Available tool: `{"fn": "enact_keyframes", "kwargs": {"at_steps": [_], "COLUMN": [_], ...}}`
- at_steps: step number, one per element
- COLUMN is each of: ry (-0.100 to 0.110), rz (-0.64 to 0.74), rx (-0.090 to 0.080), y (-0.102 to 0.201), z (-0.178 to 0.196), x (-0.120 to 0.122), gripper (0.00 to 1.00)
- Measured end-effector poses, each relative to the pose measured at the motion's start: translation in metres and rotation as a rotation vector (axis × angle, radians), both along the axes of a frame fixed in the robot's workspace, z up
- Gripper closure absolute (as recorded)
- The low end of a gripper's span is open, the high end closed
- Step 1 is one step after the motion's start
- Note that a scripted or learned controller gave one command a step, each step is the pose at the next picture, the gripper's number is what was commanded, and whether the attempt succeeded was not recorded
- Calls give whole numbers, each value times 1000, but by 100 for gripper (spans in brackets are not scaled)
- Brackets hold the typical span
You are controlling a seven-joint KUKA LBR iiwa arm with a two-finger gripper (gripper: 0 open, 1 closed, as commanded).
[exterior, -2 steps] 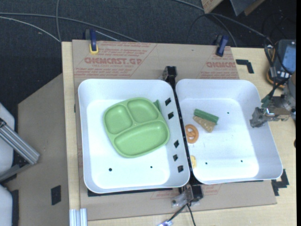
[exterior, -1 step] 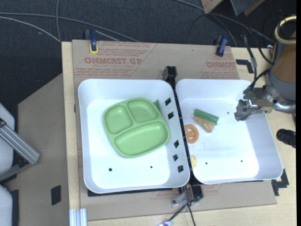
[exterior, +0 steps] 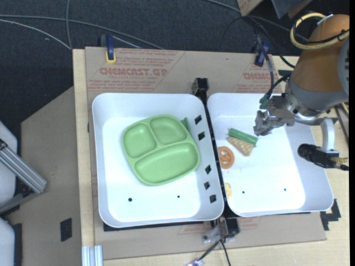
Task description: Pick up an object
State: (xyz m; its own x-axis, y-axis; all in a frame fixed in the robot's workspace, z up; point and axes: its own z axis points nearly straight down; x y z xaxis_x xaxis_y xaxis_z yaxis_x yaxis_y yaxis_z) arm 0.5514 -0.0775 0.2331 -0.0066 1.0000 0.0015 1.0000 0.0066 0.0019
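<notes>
In the right bin [exterior: 288, 195] lie a green bar-shaped piece [exterior: 242, 136], a tan wedge [exterior: 241, 145] just under it, and an orange pretzel-like ring [exterior: 226, 157] nearer the divider. A small yellow bit [exterior: 228, 190] rests by the bin's left wall. My gripper [exterior: 262, 127] hangs over the right bin, just right of the green piece's end, pointing down. Nothing shows between it and the bin floor.
The left bin [exterior: 111, 198] holds a green three-compartment plate [exterior: 160, 148]. A black divider with clips [exterior: 206, 143] runs between the bins. The arm's grey and orange body [exterior: 321, 54] stands at the upper right. A black part [exterior: 316, 154] juts over the right bin's right rim.
</notes>
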Motion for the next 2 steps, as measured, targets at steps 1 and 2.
{"fn": "enact_keyframes", "kwargs": {"at_steps": [1, 2], "ry": [0, -1], "rz": [1, 0], "rx": [1, 1], "y": [60, 111], "z": [1, 9], "x": [15, 33], "gripper": [100, 100]}}
